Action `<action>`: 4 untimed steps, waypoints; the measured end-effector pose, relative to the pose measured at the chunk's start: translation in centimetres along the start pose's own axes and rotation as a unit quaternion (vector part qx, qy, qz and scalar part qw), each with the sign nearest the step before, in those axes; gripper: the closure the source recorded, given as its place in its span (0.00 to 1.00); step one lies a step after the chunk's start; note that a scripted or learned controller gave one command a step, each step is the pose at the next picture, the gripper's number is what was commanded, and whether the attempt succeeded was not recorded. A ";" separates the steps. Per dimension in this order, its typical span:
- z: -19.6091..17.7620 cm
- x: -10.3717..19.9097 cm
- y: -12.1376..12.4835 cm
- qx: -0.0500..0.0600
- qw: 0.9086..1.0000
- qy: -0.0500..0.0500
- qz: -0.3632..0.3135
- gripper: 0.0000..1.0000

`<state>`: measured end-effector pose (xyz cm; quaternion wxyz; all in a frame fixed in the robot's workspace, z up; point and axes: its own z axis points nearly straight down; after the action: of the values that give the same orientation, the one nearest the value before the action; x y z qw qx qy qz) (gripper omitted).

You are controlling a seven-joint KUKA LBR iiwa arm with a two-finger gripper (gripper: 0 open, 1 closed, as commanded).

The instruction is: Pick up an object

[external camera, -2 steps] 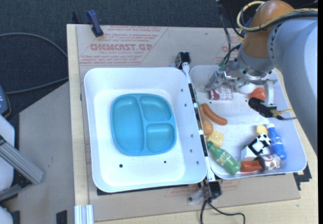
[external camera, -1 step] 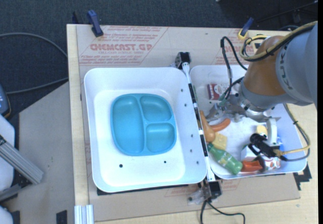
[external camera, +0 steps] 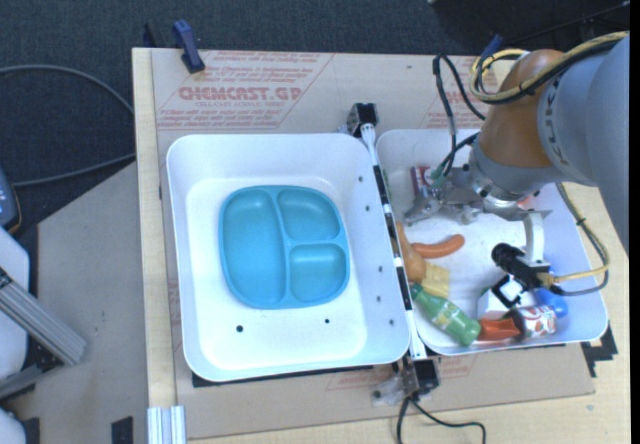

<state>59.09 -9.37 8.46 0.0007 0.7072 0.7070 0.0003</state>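
Two shallow white bins side by side on a wooden counter (external camera: 250,92), centre of the frame. Left bin (external camera: 200,172) carrying a blue divided plate (external camera: 285,245) with three compartments, lying flat near its middle. Right bin (external camera: 585,262) holding a small heap of things toward the lower right: an orange toy hot dog (external camera: 437,246) lying roughly level, a yellow block (external camera: 435,279) just below it, a green bottle (external camera: 449,317) tilted along the bin's lower left edge, a red piece (external camera: 498,328) next to it, and a small can with blue and red markings (external camera: 541,317) at the lower right. Grey arm with orange band (external camera: 520,127) reaching in from the upper right of the frame, down over the right bin. End effector (external camera: 437,194) low over the bin's upper left part, just above the hot dog; open or closed, impossible to tell, nothing visibly gripped. Black fixture with cables (external camera: 515,267) right of the hot dog.
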 end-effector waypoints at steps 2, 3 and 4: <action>0.0 -1.6 7.6 0.000 1.000 0.000 -0.001 0.00; 0.0 0.2 0.4 0.002 1.000 0.001 0.000 0.00; 0.0 -1.0 4.0 0.000 1.000 0.000 0.000 0.00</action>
<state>63.11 -10.33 8.48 0.0009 0.7069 0.7073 0.0003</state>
